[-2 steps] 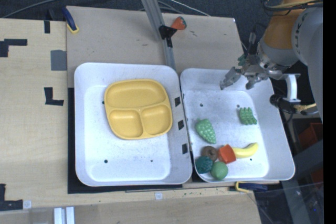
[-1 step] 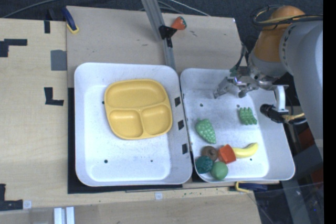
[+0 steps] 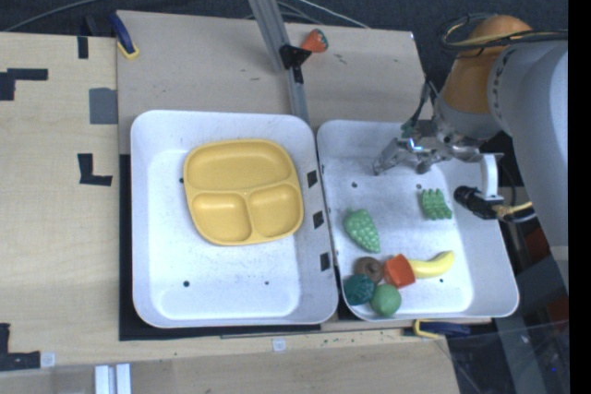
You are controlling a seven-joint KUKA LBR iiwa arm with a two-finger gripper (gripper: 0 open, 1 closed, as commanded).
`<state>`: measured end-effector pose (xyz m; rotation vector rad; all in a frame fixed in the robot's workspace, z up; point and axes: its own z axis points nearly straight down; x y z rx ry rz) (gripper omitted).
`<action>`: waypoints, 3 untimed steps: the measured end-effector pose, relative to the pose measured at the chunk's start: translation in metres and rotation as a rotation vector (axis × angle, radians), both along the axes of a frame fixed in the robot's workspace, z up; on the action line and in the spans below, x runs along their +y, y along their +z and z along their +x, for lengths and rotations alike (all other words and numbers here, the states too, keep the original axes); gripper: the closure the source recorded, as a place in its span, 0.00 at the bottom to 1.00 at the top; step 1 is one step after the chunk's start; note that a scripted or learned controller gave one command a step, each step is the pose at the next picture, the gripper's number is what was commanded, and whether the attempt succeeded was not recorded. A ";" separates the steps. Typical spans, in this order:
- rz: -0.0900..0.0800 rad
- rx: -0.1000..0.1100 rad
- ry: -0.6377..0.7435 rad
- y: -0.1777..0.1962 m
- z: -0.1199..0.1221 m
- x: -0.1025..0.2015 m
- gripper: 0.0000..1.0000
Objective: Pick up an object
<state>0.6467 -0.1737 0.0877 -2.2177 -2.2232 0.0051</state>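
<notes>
So far nothing is lifted: the gripper [image 3: 399, 158] hangs over the upper part of the right bin [image 3: 480, 291] with its fingers spread and nothing between them, while the green block [image 3: 434, 204] and the other toys lie on the bin floor, unpicked

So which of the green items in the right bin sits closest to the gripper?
The small bumpy green block, alone just below the gripper. The green grape bunch lies further left, and the green ball sits in the cluster at the bin's front edge.
</notes>
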 end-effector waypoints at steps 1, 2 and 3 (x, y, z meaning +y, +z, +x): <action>0.000 0.000 0.002 0.011 0.000 0.001 1.00; 0.000 -0.007 -0.002 0.054 0.000 -0.001 1.00; -0.001 -0.009 -0.002 0.115 -0.004 -0.006 1.00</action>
